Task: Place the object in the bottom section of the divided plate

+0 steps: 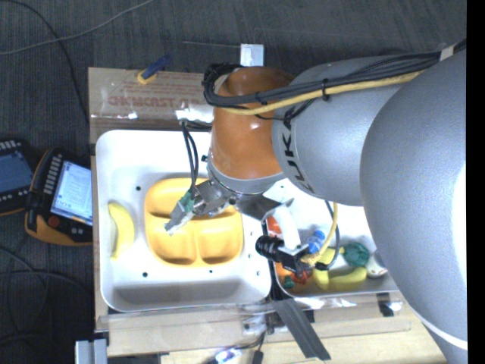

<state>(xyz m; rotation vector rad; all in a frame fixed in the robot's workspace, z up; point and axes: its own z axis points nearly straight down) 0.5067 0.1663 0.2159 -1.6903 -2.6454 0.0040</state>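
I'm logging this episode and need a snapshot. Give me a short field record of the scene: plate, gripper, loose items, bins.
plate: yellow divided plate, lying in the left bin
gripper: gripper over the plate's upper part; finger state unclear
banana: yellow banana in the left bin, left of the plate, apart from it
right bin: right bin with a jumble of small items, among them a yellow piece and a green piece
arm: grey arm covers much of the right bin
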